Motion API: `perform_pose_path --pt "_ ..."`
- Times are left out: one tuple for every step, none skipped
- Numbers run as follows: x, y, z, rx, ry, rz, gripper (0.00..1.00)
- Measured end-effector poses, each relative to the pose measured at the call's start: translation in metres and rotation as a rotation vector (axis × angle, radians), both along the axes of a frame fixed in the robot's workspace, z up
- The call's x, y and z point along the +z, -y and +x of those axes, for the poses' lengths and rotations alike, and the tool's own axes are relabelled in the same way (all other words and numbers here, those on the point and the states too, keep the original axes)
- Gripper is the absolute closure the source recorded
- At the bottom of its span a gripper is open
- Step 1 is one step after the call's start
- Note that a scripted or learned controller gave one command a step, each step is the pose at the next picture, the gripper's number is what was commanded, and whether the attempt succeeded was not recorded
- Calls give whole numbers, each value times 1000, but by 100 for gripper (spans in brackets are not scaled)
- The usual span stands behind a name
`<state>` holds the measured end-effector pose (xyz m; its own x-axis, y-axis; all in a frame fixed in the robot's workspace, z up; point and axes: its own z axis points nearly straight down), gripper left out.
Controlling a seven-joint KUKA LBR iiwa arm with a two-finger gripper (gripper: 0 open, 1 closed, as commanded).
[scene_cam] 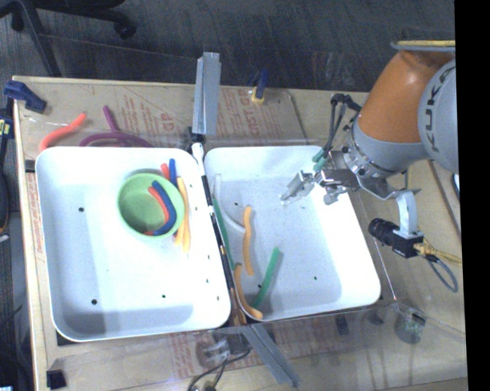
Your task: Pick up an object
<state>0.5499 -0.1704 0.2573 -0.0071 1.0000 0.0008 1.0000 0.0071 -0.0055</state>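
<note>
Two white bins were set side by side on the bench. In the right bin (pixel 344 283) three thin sticks were counted: an orange stick (pixel 247 240) lying nearly upright in the view near the middle, a green stick (pixel 269 276) slanting just beside and below it, and a darker green stick (pixel 219 222) lying along the left wall. A short orange piece (pixel 247 299) could be made out near the lower left corner, though whether it was a separate item could not be told.

In the left bin (pixel 96 308) one green bowl (pixel 147 204) was seen, with about four coloured sticks (red, blue, yellow, orange) draped over its right rim; their exact number could not be settled.

The claw (pixel 305 183) was held over the upper part of the right bin, well apart from the sticks. Whether it was spread or pressed together could not be told, and nothing was seen pinched in it.

The sticks were judged to be light, slender and probably somewhat bendy, with smooth skins that could slip or roll under a poor pinch. The orange stick was judged the best target, since it lay clear of the walls; it would best be taken across its width near the middle, so that neither end tipped down.
</note>
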Motion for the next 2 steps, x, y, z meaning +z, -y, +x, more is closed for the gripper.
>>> perform_pose_path --pt "-155 -61 31 -70 6 -5 0" --pt "-146 -61 31 -66 3 -5 100"
